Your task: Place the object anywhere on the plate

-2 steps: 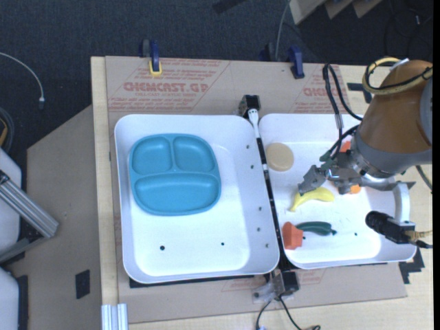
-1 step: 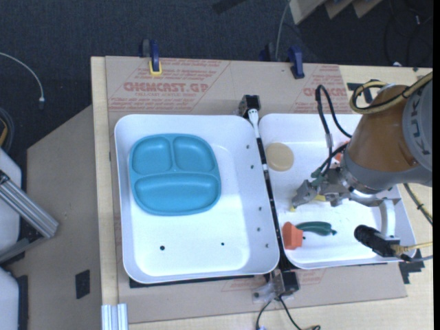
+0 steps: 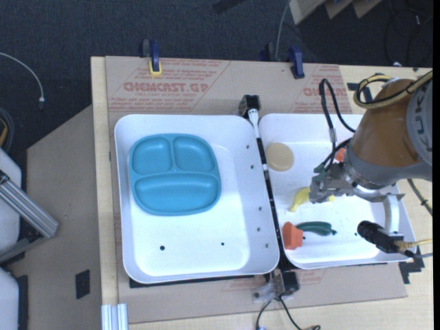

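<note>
Currently the gripper [image 3: 323,190] hangs low in the right bin [image 3: 344,256], at centre-right of the frame, directly against the yellow banana-shaped object [image 3: 300,199]. Whether the jaws are released or clenched cannot be told from this view, and no object is visibly between them. The blue divided plate [image 3: 175,174] lies in the left bin [image 3: 192,263], at upper left of that bin, well apart from the gripper.

Probable faults from this position:
- A grasp on the yellow object's end may slip, since the piece is curved and lies flat on the bin floor.
- The round tan disc [image 3: 280,156] sits just above the yellow object, and the green object [image 3: 316,229] and orange object [image 3: 293,236] lie just below. A wide closing motion may drag one of these along.
- A low transfer toward the left may strike the two adjoining bin walls and the black divider strip [image 3: 261,163] between them.

Clearances:
- The right bin is crowded along its left side, and the arm body [image 3: 388,136] covers much of its upper right.
- The left bin offers a broad bare floor below and to the right of the plate.
- The plate has three recessed compartments with raised ribs; a release over a rib may let the object roll off.
</note>
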`<state>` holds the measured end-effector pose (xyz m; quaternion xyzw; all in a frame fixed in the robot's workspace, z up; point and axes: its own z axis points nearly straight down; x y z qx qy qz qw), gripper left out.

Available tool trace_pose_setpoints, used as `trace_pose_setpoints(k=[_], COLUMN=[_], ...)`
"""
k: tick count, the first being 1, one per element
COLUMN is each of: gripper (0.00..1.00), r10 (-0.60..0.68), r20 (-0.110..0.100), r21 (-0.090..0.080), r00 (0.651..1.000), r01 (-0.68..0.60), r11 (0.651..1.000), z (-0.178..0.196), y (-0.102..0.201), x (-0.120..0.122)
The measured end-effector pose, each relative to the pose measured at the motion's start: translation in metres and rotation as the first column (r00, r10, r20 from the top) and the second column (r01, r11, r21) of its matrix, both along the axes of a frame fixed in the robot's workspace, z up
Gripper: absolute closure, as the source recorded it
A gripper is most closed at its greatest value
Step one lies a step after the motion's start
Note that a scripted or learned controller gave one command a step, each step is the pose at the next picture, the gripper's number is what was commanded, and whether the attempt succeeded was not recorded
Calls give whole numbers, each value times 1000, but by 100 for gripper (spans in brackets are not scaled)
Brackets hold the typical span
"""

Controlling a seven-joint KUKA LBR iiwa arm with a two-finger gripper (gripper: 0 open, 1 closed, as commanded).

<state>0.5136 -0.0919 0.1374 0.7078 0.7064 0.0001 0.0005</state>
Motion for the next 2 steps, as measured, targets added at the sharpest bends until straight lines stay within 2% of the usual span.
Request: trace_pose_setpoints(k=[1, 2], gripper=[100, 100], r10=[3, 3], r20=[5, 5], r21=[0, -1], r00=[1000, 1000], r01=[-3, -3], r11=[1000, 1000], z=[60, 94], y=[7, 7], x=[0, 1])
